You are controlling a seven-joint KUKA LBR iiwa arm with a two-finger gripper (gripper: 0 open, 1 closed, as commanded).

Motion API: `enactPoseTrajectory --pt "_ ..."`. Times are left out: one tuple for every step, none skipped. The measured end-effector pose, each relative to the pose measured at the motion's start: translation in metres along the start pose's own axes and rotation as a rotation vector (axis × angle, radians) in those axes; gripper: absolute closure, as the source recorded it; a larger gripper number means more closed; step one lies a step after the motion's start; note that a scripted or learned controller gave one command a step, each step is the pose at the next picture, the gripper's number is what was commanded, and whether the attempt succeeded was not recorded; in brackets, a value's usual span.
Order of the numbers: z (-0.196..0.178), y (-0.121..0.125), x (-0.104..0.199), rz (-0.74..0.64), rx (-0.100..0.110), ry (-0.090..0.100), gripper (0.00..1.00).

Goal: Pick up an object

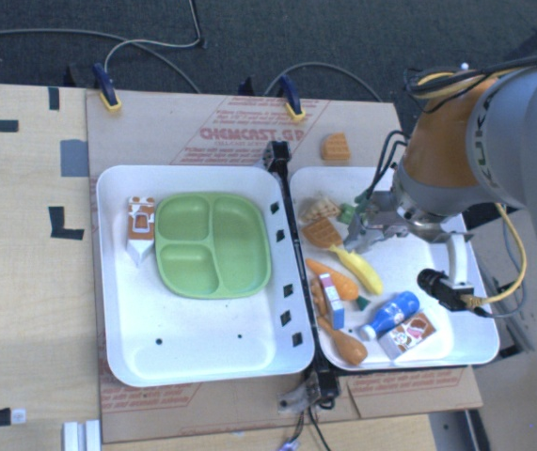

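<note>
The grey arm [480,148] rises nearest the camera over the right bin [480,346]. Its gripper [370,228] hangs above the banana [360,269], whose long axis runs diagonally, upper-left to lower-right, just below the gripper. Gripper opening: cannot tell; nothing visibly held.

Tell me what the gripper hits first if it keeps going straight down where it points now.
Probably the banana: the gripper points down into the right bin just above the banana's upper end. Depth is unclear from this slanted view.

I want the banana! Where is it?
The banana lies in the right bin, just below the gripper, beside the carrot.
</note>
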State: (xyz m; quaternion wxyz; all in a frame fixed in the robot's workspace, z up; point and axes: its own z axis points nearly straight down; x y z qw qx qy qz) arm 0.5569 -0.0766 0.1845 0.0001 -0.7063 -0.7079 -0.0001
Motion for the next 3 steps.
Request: enactPoseTrajectory --pt "0.000 0.000 0.000 0.001 0.001 0.000 0.00" --pt "0.098 0.024 -0.018 0.001 -0.003 -0.001 0.00" --pt "0.089 0.024 -0.019 0.002 -0.003 -0.004 1.00"
